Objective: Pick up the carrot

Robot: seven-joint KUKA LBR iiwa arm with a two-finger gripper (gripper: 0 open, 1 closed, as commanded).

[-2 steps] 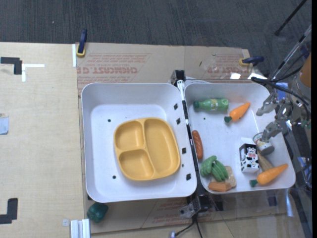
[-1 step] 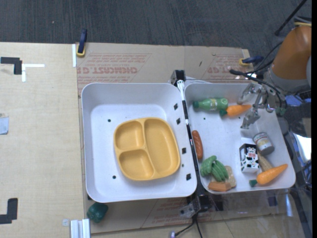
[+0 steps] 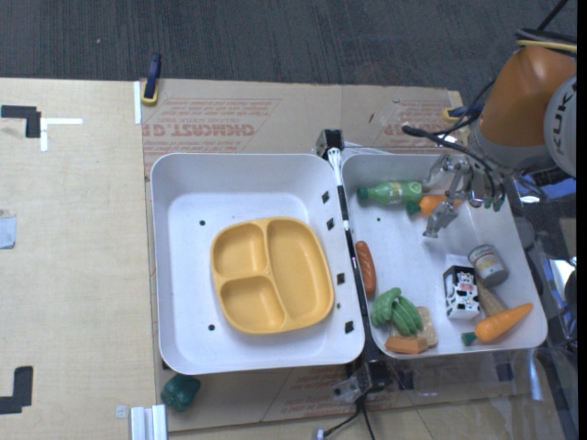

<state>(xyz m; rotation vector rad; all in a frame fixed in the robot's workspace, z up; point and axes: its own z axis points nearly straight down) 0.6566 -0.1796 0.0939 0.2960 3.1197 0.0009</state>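
The carrot point(image 3: 502, 323) is lying in the right bin's point(image 3: 404, 246) near right corner, beside a milk carton point(image 3: 462, 293). The arm is reaching in from the right, its gripper point(image 3: 443, 214) hanging far off, fingers apart, holding nothing

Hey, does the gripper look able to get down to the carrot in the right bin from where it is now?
Probably yes. The carrot lies uncovered by the right bin's near corner, beside the cow-print carton, while the gripper hangs near the far end.

arm reaching from right, gripper point(image 3: 444, 216) lowered
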